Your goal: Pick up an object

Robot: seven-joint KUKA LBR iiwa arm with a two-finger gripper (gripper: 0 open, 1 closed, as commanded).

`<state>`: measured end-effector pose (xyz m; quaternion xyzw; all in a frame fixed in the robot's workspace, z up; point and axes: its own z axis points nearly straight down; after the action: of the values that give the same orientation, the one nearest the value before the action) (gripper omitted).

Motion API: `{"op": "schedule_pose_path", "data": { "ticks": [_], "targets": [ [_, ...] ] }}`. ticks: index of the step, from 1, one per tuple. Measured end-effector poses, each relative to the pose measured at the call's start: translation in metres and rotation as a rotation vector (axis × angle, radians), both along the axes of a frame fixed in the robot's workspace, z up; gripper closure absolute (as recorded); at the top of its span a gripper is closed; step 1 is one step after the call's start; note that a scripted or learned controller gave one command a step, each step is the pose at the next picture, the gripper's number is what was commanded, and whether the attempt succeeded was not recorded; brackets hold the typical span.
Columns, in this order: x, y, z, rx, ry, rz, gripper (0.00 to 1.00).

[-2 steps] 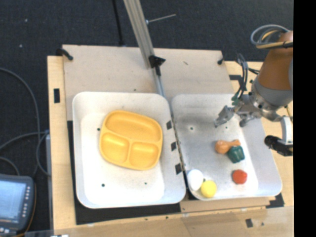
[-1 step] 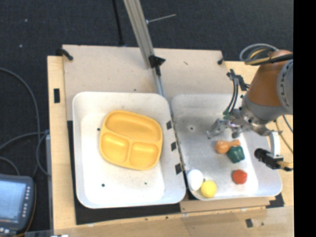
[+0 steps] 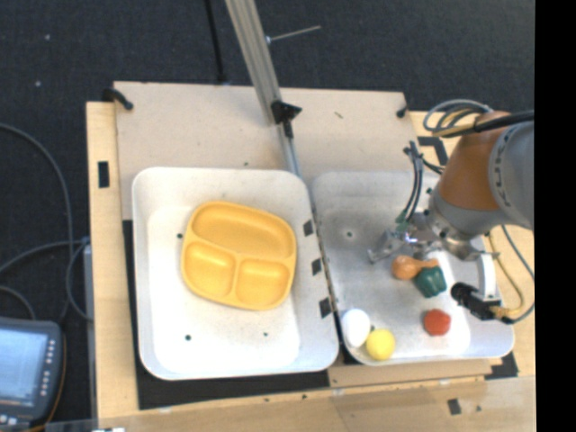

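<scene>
Left bin (image 3: 162, 331): yellow divided tray (image 3: 238, 255)
Right bin (image 3: 351, 205): gripper (image 3: 396, 246), orange piece (image 3: 407, 266), green piece (image 3: 430, 282), red ball (image 3: 437, 322), yellow ball (image 3: 381, 344), white ball (image 3: 356, 326)

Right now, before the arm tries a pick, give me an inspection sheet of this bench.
Surface: wooden bench bearing left bin and right bin.
Job's things: orange piece, green piece, red ball, yellow ball, white ball, all in the right bin.
Clutter: yellow divided tray in the left bin.
Gripper: gripper low, just above the orange piece.
Cables: loops behind the arm; cords on the floor.
Surroundings: dark carpet, metal post, screen.
</scene>
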<state>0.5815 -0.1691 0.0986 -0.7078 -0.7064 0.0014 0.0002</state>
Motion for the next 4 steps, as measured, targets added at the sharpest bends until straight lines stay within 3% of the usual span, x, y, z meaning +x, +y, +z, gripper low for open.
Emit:
{"op": "schedule_pose_path", "data": {
  "ticks": [1,4],
  "targets": [
    [0.002,-0.001,0.014,0.000,-0.007,-0.005,1.00],
    [0.016,0.000,0.177,0.000,-0.009,0.006,1.00]
  ]
}}
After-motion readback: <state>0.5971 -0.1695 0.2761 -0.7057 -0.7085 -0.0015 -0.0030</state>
